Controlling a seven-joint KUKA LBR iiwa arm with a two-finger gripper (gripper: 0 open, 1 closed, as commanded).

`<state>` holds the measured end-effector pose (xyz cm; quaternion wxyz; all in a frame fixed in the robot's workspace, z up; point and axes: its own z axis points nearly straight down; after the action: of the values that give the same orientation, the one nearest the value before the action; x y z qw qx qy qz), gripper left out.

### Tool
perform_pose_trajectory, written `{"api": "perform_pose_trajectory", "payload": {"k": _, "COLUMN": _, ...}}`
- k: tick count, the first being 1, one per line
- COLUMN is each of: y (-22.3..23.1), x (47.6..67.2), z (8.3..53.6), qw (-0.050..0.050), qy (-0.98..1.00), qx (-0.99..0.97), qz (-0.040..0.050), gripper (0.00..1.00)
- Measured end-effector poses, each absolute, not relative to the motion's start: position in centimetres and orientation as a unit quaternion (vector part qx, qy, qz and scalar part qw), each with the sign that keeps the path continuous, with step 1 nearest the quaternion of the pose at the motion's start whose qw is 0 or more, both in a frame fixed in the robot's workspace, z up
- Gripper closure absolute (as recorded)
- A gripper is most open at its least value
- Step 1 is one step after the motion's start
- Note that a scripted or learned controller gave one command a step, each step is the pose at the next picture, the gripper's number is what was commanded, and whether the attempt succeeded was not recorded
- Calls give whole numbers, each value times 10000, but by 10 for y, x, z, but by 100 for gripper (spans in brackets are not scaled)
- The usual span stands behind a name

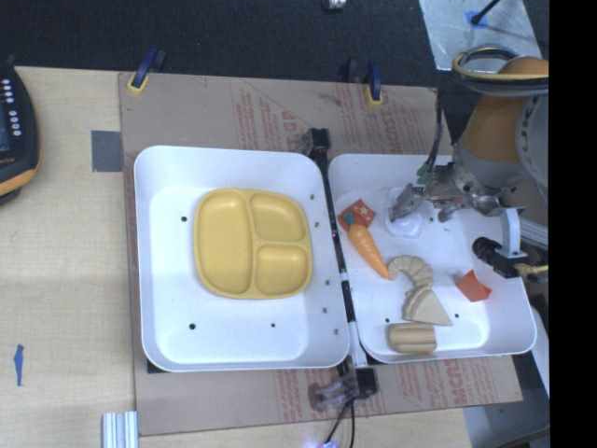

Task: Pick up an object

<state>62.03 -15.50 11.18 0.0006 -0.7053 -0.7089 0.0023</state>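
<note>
My gripper (422, 209) hangs over the back part of the right bin (508, 339), its fingers spread apart with nothing between them. Below and to its left an orange carrot (368, 249) lies on the bin floor beside a small red-and-orange piece (357, 216). Nearer the front are a tan croissant (411, 268), a pale bread wedge (426, 306) and a tan roll (411, 338). A red block (473, 287) lies at the right, below the gripper's black fitting (494, 255).
The left bin (159, 334) holds a yellow divided plate (252, 243). A black divider clamp (334, 250) runs between the bins. The grey-and-orange arm (499, 119) stands over the right bin's back right corner.
</note>
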Motion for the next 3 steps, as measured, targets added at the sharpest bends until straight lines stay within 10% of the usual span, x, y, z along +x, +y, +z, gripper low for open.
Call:
{"api": "perform_pose_trajectory", "payload": {"k": 1, "y": -116, "x": 586, "z": 91, "qw": 36, "qy": -7094, "qx": -7048, "qz": 27, "gripper": 0}}
{"api": "perform_pose_trajectory", "payload": {"k": 2, "y": -161, "x": 504, "z": 111, "qw": 38, "qy": -7063, "qx": -7079, "qz": 29, "gripper": 0}}
{"api": "perform_pose_trajectory", "payload": {"k": 3, "y": -127, "x": 499, "z": 91, "qw": 36, "qy": -7094, "qx": -7048, "qz": 15, "gripper": 0}}
